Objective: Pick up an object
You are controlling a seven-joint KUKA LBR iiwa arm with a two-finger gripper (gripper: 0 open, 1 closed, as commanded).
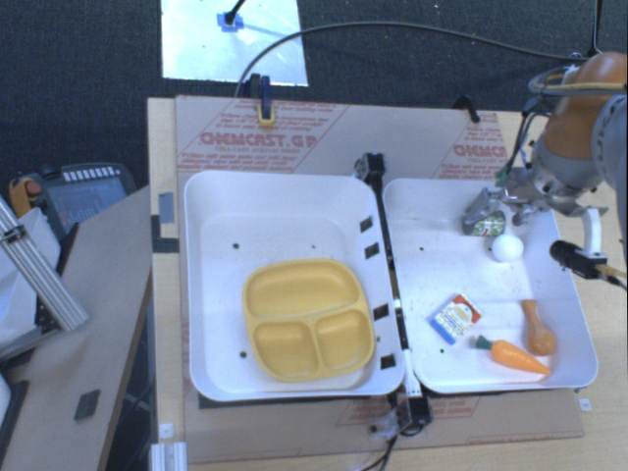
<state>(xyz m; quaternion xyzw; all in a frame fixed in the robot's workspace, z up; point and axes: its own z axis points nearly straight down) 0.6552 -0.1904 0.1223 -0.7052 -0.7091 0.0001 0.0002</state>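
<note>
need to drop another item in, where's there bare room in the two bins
Left bin: free along the far half, behind the yellow tray. Right bin: bare in its near-left middle, between the divider and the small packet. Crowded along the right side: gripper, white ball, wooden piece, carrot.

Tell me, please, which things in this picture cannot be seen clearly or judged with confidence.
- Gripper, camera view: the arm's wrist covers it from above.
- Green object under the gripper: partly covered and blurred, so what it is cannot be told.
- Small packet in the right bin: print too small to read.
- Arm: cut off by the right edge.
</note>
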